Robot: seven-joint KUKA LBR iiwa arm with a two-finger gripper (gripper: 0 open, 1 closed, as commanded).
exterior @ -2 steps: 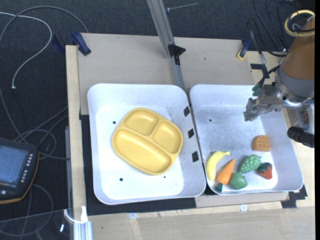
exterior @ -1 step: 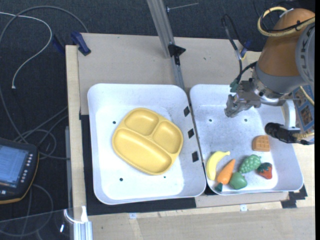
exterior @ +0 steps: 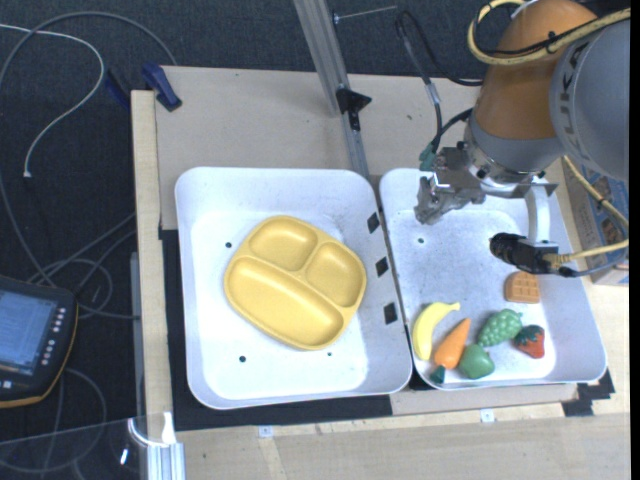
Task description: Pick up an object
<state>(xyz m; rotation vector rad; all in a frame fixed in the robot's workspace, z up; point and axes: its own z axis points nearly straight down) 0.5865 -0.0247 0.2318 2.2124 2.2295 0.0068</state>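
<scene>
Well below the gripper (exterior: 437,200), whose state I cannot tell, lie banana (exterior: 432,326), carrot (exterior: 452,343) and grapes (exterior: 501,326).

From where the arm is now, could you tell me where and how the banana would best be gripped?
Probably across the banana's middle, coming straight down from above. It lies flat in the right bin, curved, its long axis running roughly up and down the view. The carrot lies close on its right and the bin wall close on its left, so the fingers have little room either side; the upper half looks freer. The gripper is above it in the view.
</scene>
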